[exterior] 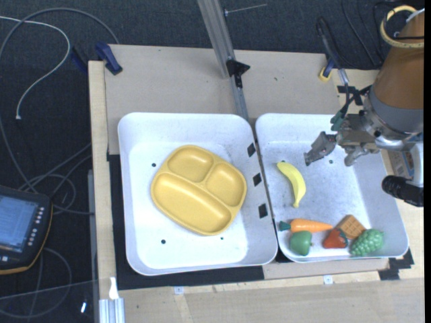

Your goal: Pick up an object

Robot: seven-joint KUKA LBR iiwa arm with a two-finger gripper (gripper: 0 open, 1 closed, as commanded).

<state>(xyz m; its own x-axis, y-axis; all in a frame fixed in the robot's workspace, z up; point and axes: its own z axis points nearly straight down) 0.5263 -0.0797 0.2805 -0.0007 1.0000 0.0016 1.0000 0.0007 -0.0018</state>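
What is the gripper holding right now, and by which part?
Nothing. The gripper hangs open over the right bin, with nothing between its fingers. The banana lies below it, untouched.

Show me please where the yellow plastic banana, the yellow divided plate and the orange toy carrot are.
yellow plastic banana (293, 182), camera view, middle of its curved body.
yellow divided plate (190, 204), camera view, floor of its large compartment.
orange toy carrot (311, 225), camera view, middle of its body.
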